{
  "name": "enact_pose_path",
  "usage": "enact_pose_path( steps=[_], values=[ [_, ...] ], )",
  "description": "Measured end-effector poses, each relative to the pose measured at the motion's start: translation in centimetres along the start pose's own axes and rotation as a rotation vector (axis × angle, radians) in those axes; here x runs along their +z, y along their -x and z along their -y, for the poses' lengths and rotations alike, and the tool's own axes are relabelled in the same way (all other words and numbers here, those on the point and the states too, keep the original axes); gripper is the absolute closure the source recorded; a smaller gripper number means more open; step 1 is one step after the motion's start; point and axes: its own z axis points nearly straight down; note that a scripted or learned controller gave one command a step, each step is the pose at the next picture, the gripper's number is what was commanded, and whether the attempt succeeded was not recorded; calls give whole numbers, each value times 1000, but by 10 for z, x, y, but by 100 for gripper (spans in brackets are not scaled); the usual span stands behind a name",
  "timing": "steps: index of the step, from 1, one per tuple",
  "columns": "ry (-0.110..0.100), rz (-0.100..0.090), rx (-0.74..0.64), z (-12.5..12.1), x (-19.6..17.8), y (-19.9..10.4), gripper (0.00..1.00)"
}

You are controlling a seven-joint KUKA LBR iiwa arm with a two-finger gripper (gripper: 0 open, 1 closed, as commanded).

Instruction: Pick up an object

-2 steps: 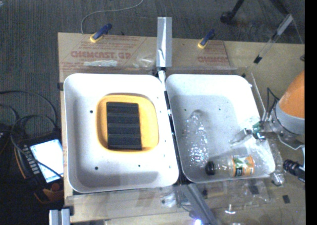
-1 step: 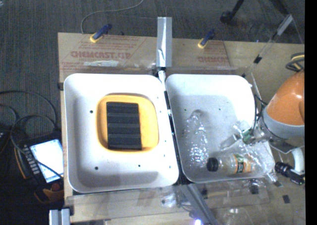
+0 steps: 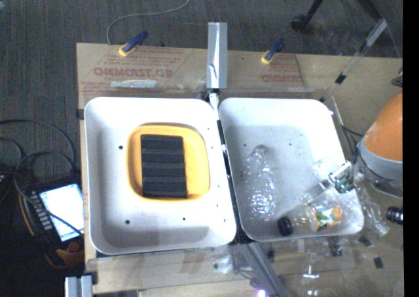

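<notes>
The left bin (image 3: 105,158) holds a yellow rounded tray (image 3: 200,158) with a black ridged block (image 3: 162,165) lying in it. In the right bin (image 3: 288,119) a crumpled clear plastic bottle (image 3: 258,181) lies near the middle. A second clear bottle (image 3: 313,217) with a black cap and an orange label lies along the front wall. My arm (image 3: 389,142) comes in at the right, and its gripper (image 3: 338,179) hangs over the bin's right side, just above and to the right of the labelled bottle. Clear plastic around the gripper blurs its outline.
Both bins rest on a wooden board (image 3: 150,70) with two blue-and-yellow clamps (image 3: 133,42) at the back. A metal strip (image 3: 217,53) stands between the bins at the back. A tablet (image 3: 59,205) and cables lie on the floor to the left.
</notes>
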Motion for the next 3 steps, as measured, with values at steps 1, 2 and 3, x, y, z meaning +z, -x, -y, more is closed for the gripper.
enact_pose_path(
  steps=[1,2,3],
  values=[
    [4,0,-63,-13,-25,-11,0],
    [-2,-1,181,-87,-143,-14,0],
    [-2,1,9,-65,-137,-18,0]
  ],
)
